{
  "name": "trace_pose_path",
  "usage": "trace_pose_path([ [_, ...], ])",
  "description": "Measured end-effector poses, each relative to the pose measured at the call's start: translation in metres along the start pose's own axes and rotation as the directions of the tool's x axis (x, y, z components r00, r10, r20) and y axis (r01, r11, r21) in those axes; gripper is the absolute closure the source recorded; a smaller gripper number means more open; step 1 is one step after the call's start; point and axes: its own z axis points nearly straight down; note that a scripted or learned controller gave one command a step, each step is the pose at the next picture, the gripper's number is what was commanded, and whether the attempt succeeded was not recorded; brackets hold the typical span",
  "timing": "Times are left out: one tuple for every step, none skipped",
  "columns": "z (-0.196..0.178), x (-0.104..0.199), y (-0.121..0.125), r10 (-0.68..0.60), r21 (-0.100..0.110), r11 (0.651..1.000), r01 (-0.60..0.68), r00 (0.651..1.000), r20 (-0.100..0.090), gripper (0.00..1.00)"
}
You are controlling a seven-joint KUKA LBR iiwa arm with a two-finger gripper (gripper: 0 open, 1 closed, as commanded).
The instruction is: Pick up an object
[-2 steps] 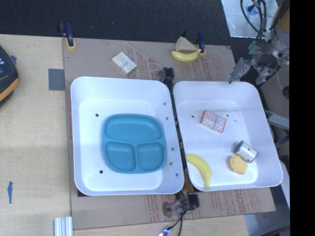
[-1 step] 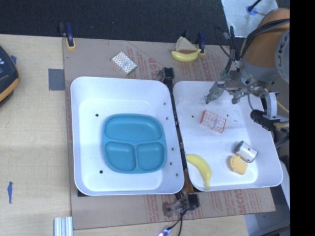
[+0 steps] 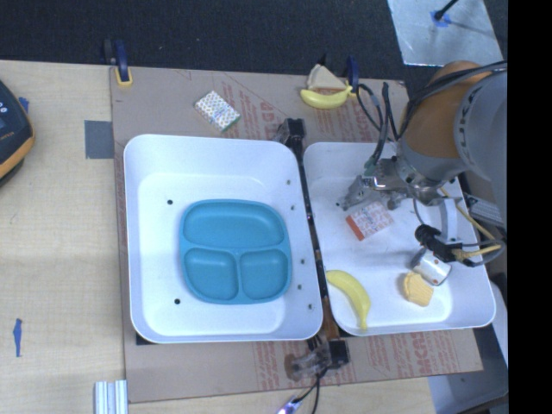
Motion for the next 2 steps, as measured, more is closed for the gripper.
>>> trace_pose_path([
  [0.000,0.022,-0.035,0.001,0.000,1.000,-0.001,1.000,0.000,0.00],
  [-0.011,0.021,-0.035,-0.002,0.002,1.000,0.002,1.000,0.001,1.00],
])
